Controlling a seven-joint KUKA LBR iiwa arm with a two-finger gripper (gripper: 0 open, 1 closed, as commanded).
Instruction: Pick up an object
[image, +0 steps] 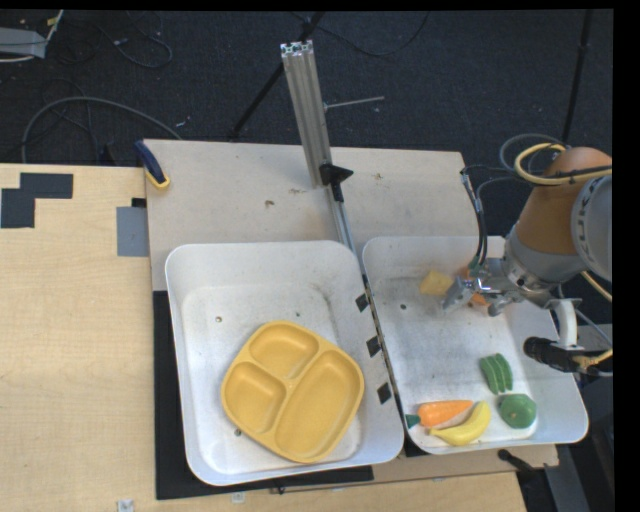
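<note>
The claw (472, 291) hovered low in the right bin (420, 400), just beside a yellow block (436, 283); I could not tell its state. The block sat off-centre, so a closing grasp might nudge it away.

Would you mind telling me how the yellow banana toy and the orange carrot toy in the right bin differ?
The yellow banana toy is curved; the orange carrot toy is straight and tapered. The banana lies nearer the right white bin's front rim, the carrot just behind it. Both are small, lying flat, touching.
</note>
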